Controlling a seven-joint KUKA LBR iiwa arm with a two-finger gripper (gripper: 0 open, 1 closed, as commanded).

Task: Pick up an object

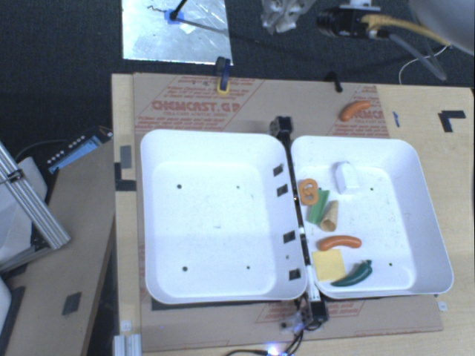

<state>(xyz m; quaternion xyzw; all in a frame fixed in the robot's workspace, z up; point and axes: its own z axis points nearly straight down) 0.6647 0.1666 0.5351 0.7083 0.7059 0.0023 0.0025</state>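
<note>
Gripper [286,12] hangs well above the bench's far edge, its state cannot be told; candidate objects crowd the right bin [415,199] near the divider — sausage [340,242] touching cheese square [329,265], green pepper [354,274] just beside — so a descent risks a pinch on two items or a slip.

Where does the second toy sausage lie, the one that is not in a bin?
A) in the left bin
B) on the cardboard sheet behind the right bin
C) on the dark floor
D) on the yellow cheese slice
B: one sausage lies on the cardboard sheet behind the right bin.
</note>
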